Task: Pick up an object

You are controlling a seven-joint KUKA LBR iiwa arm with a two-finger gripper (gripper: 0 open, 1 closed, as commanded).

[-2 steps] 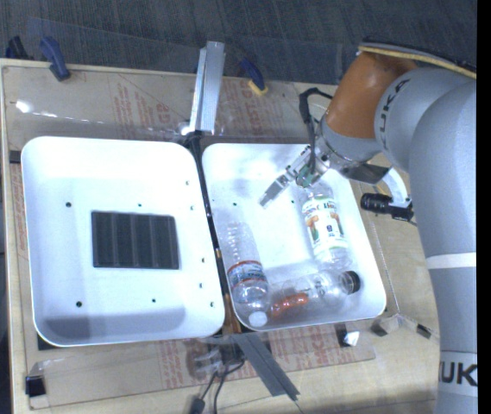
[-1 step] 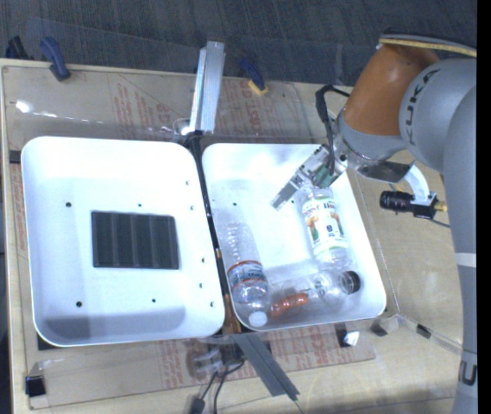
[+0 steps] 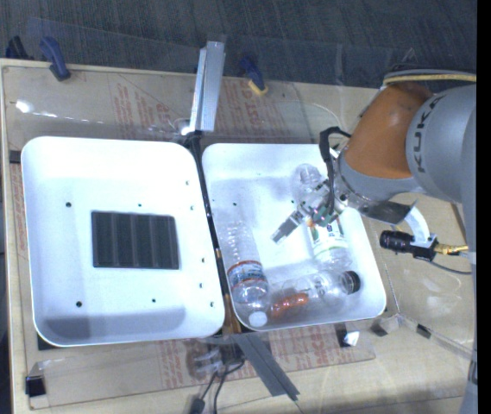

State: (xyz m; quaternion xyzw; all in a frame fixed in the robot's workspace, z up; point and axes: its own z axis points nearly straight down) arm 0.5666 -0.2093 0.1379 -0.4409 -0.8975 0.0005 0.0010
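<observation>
Looking down on the bench at a slant, we are seeing two shallow white bins sitting side by side. The left bin [image 3: 55, 179] is taking up the middle left of the frame, with a dark ribbed rectangular panel [image 3: 135, 240] lying flat near its centre. The right bin [image 3: 228, 166] is sitting just beside it, right of centre, and it is holding several clear plastic bottles.

One clear bottle with a label band [image 3: 243, 266] is lying along the right bin's left wall, its white cap pointing toward the lower edge of the frame. A second clear bottle [image 3: 314, 290] is lying across the bin's lower part, with a reddish-brown item [image 3: 290, 303] showing just beside or inside it; we cannot tell which. A third bottle with a white label [image 3: 330, 241] is standing or leaning near the bin's right wall.

The grey arm with its orange band [image 3: 387, 136] is reaching in from the upper right of the frame. Its gripper [image 3: 314, 214] is hanging over the middle of the right bin, just left of the labelled bottle, with a grey finger [image 3: 286, 228] slanting down toward the lower left. We cannot tell how far apart the fingers are, nor whether anything is between them.

Blue clamps [image 3: 55, 59] are gripping the board along the upper edge of the frame.
</observation>
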